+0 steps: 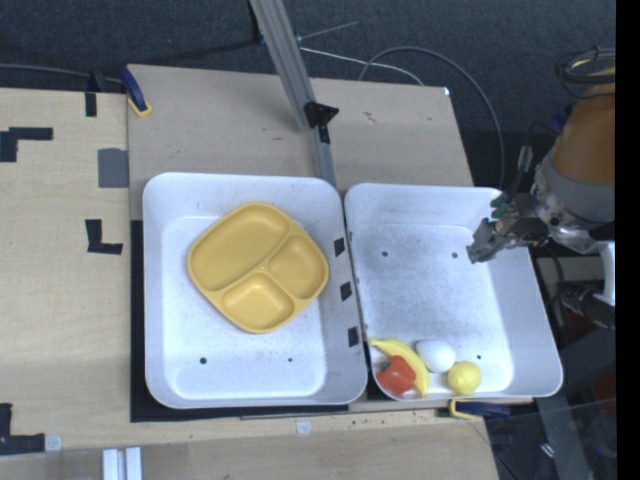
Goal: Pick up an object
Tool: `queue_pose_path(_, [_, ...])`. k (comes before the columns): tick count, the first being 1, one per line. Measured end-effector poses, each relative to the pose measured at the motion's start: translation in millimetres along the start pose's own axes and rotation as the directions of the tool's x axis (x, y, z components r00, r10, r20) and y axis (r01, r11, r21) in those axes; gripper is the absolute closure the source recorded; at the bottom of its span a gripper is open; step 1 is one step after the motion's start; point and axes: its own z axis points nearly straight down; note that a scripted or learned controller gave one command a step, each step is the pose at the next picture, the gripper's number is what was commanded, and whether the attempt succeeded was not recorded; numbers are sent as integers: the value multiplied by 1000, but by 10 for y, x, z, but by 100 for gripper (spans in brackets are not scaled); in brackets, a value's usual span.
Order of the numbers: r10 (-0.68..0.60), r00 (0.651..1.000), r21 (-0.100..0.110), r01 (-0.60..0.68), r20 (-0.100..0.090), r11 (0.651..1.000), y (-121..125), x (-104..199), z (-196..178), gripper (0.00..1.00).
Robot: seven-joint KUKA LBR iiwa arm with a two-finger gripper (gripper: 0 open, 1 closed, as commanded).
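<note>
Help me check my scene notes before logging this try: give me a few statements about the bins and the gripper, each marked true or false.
1. The yellow three-compartment plastic plate lies in the left white bin. True.
2. The small red, white and yellow toy items sit at the right white bin's far edge. False: they cluster at its near edge.
3. The gripper holds the round yellow ball. False: the ball lies in the bin.
4. The gripper hangs over the right bin. True.

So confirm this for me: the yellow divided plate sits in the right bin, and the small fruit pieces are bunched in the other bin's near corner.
Wrong on one count: the camera view shows the yellow divided plate in the left bin. The small fruit pieces are bunched in the other bin's near corner, as you said.
</note>
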Motion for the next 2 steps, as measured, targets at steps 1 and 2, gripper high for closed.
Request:
queue_pose_path(1, [-4, 1000, 9, 4, -3, 1000, 125, 510, 175, 100])
queue_pose_path(2, [-4, 1000, 10, 4, -3, 1000, 226, 1004, 329, 100])
